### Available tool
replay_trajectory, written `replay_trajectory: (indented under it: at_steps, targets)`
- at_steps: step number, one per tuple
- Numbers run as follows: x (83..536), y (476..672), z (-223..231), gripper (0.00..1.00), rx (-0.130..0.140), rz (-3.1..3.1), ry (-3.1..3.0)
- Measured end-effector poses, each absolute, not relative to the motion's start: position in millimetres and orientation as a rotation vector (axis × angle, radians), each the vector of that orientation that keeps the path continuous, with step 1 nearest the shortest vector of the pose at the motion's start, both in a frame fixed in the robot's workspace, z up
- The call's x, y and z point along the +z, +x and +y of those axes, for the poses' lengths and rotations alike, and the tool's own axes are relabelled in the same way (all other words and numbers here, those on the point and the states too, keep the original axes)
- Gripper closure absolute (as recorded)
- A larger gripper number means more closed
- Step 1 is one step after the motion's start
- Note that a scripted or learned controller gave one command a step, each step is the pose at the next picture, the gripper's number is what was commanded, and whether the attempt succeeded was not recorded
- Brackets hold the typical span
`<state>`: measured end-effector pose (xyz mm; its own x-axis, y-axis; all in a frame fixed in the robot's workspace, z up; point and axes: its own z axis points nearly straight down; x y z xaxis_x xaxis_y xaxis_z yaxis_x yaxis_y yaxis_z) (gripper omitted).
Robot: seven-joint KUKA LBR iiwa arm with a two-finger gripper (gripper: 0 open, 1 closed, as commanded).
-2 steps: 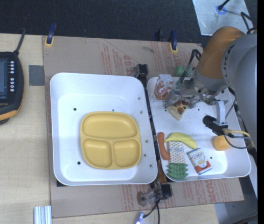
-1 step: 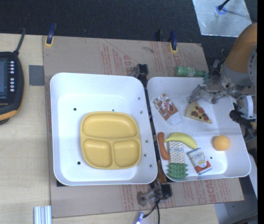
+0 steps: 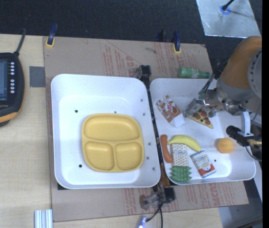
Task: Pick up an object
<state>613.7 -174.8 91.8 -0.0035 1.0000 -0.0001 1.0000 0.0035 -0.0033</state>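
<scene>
Grey arm's gripper (image 3: 198,106) hovers over the pizza slice (image 3: 203,118) in the right bin (image 3: 241,172); whether the jaws are open, we cannot tell. Nothing looks lifted: banana (image 3: 184,141) and orange (image 3: 225,146) lie nearby. We judge the grasp not yet made.

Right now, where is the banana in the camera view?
The banana lies in the right bin, toward its near left part, just right of the sausage and directly above a small snack packet.
</scene>
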Motion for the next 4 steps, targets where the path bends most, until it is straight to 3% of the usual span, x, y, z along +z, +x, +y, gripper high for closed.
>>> replay_trajectory:
  at_steps: [1, 2, 3, 4]
  targets:
    - [92.3, 644.6, -211.7, 0.0, 0.001, -2.223, -2.218]
    - [92.3, 608.4, -178.4, 0.0, 0.004, -2.223, -2.216]
    - [92.3, 653.3, -211.4, 0.0, 0.001, -2.225, -2.216]
    - [91.8, 609.0, -173.2, 0.0, 0.004, -2.224, -2.216]
